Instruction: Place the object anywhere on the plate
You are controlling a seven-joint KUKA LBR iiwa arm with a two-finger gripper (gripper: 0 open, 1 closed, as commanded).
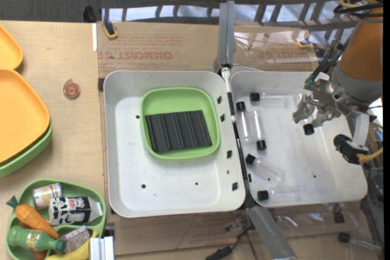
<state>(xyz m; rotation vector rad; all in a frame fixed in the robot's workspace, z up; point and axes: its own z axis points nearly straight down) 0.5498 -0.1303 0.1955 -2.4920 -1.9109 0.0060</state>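
Observation:
A green square plate sits in the left white bin. On it lies a dark grey ribbed slab, flat and roughly centred. Several clear tubes with black caps lie scattered in the right bin, mostly along its left side. My gripper hangs over the right bin's upper right part, right of the tubes and well away from the plate. A small black piece shows just below it, and I cannot say whether it is a fingertip or a cap.
Orange plates are stacked on the wooden table at far left. A green bowl of toy food stands at the bottom left. Cardboard and a metal frame lie behind the bins.

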